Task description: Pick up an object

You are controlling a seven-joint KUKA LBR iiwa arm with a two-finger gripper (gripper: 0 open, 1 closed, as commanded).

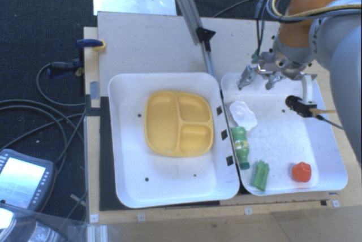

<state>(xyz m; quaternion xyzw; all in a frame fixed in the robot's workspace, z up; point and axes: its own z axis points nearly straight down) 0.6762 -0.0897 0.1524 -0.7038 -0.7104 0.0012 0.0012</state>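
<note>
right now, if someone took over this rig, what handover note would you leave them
Gripper: open, holding nothing, hovering over the far edge of the right bin.
Right bin holds a white piece, green bottle, green block and red-orange object.
Left bin holds the yellow divided tray.
Done: nothing picked yet.
Left: descend on one object, close, lift.

Yellow divided plate (pixel 179 123); white bins (pixel 124 178); green bottle (pixel 241 146), yellow-green label; green block (pixel 261 174); orange-red object (pixel 302 172); white item (pixel 243 113), possibly crumpled; beige worktop (pixel 147 43)
</note>
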